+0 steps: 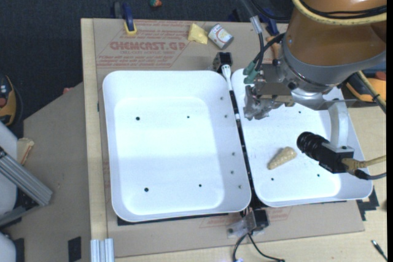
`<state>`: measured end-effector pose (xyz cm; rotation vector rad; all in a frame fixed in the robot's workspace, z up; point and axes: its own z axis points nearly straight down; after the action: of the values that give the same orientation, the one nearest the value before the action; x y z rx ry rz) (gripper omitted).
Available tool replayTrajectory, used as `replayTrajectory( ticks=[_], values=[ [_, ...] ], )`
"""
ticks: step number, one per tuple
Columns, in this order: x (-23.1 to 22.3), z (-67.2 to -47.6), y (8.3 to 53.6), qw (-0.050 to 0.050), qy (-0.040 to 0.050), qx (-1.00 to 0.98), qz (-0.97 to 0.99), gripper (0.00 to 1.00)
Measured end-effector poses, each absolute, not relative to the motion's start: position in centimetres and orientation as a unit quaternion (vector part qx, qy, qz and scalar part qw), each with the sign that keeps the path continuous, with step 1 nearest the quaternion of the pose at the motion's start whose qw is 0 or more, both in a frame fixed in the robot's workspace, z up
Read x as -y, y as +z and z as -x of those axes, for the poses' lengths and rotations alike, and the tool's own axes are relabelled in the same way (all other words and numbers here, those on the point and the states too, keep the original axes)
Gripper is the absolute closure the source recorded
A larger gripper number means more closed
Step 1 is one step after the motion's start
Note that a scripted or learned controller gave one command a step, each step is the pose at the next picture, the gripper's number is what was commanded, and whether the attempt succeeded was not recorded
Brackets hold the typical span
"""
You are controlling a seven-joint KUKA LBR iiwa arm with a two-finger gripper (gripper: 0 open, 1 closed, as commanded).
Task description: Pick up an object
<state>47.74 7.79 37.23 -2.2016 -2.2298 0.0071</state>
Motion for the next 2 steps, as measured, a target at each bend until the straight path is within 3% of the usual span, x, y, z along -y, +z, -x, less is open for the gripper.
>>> replayTrajectory(
  ticks=[1,2],
  values=[
    [-12.5,-47.8,30.0,0.003,0.0036,0.709,0.705,1.00],
    [-14.1,-55.2,34.0,-0.003,-0.0036,0.708,0.706,1.00]
  ],
)
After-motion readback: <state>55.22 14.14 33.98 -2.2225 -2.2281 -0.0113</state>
